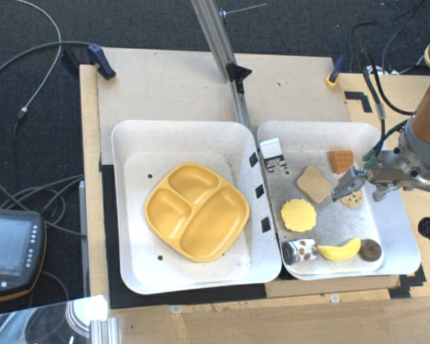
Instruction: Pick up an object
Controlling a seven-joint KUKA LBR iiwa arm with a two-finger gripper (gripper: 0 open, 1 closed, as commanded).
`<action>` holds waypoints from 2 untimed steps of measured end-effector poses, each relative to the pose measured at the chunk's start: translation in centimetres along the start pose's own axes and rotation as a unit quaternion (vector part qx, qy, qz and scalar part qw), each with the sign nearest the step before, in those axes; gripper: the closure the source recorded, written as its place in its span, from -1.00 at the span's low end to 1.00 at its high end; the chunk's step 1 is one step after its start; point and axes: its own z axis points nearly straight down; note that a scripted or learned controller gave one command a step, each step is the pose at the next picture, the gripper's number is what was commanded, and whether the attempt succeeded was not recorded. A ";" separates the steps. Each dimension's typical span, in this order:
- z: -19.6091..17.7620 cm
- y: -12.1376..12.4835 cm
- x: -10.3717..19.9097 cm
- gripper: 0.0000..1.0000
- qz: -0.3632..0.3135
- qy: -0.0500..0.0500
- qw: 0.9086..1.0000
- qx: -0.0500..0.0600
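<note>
Banana (340,250) and can (301,250) lie frontmost; tool (348,185), apparently open and empty, could be deflected by crowding toast (314,185) and cracker (352,198).

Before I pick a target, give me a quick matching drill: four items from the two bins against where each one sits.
Items:
1. yellow divided plate
2. banana
3. waffle piece
4. white carton

Places:
A. right bin's near edge
B. right bin's far left, by the divider
C. middle of the left bin
D. right bin's far side, just left of the gripper

Pairs: 1-C, 2-A, 3-D, 4-B
</note>
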 end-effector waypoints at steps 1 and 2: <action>-1.1 0.1 0.1 1.00 -0.001 0.000 1.000 -0.001; -9.1 4.3 8.6 1.00 -0.006 0.001 1.000 -0.005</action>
